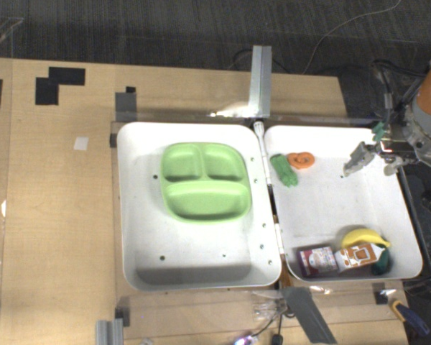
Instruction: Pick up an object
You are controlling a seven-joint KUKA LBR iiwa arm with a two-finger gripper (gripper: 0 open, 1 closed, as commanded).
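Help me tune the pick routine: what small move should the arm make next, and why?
Probably move the gripper leftward toward the round orange toy before descending. It sits at the right white bin's upper right, with nothing between its fingers and no object beneath.

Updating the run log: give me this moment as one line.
claw over right bin, far edge | nothing held | banana, carton near corner

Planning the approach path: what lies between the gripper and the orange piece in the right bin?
In the camera view, just bare white floor of the right bin separates the gripper from the orange piece.
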